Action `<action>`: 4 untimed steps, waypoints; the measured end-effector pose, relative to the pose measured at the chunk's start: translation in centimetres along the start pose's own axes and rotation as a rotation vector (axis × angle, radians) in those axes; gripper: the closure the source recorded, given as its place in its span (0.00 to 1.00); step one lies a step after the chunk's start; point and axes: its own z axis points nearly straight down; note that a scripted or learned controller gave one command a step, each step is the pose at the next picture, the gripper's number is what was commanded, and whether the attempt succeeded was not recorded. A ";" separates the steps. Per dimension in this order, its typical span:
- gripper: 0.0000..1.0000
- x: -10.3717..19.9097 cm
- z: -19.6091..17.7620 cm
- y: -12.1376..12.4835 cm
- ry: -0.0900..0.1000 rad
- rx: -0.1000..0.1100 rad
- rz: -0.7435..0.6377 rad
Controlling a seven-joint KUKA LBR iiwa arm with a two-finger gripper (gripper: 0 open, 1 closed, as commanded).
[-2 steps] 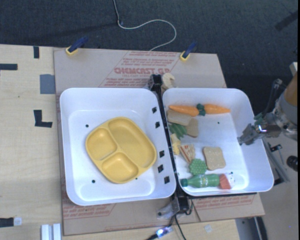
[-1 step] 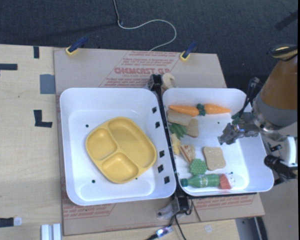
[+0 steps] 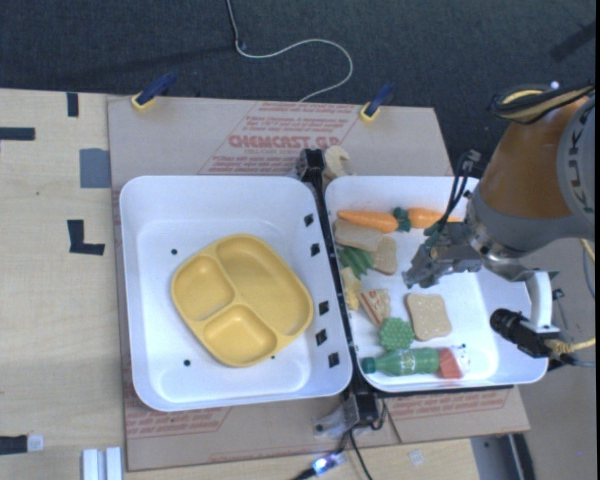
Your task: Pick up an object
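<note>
Right now the gripper point(image 3: 427, 267) hangs low in the right bin point(image 3: 500, 368), probably lining up a grab; whether it holds anything I cannot tell. At its six o'clock, just beside it, lies a tan, square bread slice point(image 3: 429, 316), flat and untouched.

Even, bright overhead light; soft shadows, slight blur.

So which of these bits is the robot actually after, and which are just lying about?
Possible picks, all in the right bin:
carrot
bread slice
green bottle
pincer above them

Just lying about:
yellow divided plate
left bin
white cable
</note>
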 end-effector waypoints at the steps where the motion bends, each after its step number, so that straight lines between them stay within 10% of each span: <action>1: 1.00 4.5 -1.1 1.7 -0.001 -0.002 0.000; 4: 1.00 12.5 0.0 3.8 -0.002 0.001 0.005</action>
